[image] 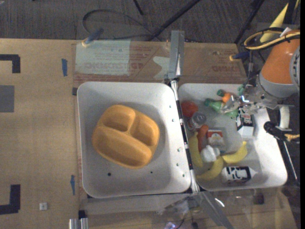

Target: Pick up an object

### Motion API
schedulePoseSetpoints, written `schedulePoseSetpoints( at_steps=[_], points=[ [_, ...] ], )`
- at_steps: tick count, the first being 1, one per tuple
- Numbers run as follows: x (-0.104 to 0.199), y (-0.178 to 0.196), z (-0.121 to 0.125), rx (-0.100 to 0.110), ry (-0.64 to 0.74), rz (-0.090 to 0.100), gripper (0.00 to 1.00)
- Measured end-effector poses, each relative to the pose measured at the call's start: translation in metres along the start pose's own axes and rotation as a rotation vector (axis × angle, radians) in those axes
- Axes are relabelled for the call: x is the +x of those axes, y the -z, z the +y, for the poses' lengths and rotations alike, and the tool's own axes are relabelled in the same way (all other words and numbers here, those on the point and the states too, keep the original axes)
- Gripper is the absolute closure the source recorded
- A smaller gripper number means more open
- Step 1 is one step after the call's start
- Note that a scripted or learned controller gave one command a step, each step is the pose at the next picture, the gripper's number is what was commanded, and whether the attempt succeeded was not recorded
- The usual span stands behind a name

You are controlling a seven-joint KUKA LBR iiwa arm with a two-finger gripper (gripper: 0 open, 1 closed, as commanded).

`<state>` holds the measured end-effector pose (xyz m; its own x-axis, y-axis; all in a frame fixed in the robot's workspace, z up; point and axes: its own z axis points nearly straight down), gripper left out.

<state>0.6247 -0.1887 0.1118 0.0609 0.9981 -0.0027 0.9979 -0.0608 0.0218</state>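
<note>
My claw (245, 109) hung over the upper right part of the right bin (276, 175), just above a small black-and-white carton (246, 119); whether it was released or clenched I could not tell. The pickable things lay crowded there: green bottle (215, 104), banana (224, 160), red box (215, 138). I judged the carton the nearest target, best approached straight down, clear of the bin's wall.
</note>
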Motion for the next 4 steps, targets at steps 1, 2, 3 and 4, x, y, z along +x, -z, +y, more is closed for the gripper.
schedulePoseSetpoints(
  at_steps=[1,2,3,4],
  points=[
    [-0.016,-0.006,0.036,0.028,0.15,0.014,0.0],
    [-0.011,-0.007,0.044,0.044,0.066,0.013,0.0],
    [0.04,0.025,0.037,0.023,0.154,0.005,0.0],
    [0.018,-0.009,0.015,0.017,0.142,0.004,0.0]
  ],
)
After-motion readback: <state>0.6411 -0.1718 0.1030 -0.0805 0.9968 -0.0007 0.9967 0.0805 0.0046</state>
